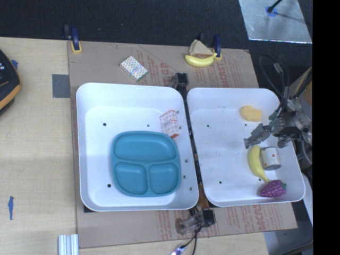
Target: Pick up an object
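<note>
2 bins: we see bare floor mid right bin point(223, 158). Gripper point(258, 137) near its right wall, jaws spread, holding nothing; banana point(256, 163) just below, w/ can point(271, 157) beside.

The two shallow white bins point(87, 142) looked like smooth, faintly glossy plastic. The blue three-compartment tray point(145, 162) was matt plastic. Brown printed cardboard sheet point(159, 62) lay dull and flat over the pale wood-grain bench top point(32, 169). The yellow banana point(256, 163) appeared waxy, smooth plastic.
</note>
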`<state>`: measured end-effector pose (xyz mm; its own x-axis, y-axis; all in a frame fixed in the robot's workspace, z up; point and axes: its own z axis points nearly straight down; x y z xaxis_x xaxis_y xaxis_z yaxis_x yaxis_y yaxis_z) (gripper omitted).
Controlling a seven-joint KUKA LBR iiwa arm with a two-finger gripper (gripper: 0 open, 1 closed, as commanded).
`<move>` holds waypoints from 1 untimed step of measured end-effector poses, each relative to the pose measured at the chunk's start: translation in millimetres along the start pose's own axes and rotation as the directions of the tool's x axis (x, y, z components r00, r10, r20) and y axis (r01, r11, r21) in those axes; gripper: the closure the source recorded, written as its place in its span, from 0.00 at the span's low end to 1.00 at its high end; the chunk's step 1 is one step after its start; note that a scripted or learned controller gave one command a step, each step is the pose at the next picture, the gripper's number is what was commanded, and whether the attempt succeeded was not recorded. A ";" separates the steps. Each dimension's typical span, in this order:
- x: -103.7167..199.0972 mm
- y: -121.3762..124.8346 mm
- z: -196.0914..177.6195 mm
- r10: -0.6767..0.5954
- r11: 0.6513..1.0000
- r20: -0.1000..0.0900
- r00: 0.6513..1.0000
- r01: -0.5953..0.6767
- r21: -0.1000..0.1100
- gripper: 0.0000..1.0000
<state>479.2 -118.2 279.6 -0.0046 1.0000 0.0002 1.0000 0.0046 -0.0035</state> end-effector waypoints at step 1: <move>-75.5 31.7 -5.0 0.002 1.000 0.001 1.000 -0.002 -0.002 0.00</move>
<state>511.3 -193.5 284.5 -0.0027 1.0000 -0.0013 1.0000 0.0027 -0.0020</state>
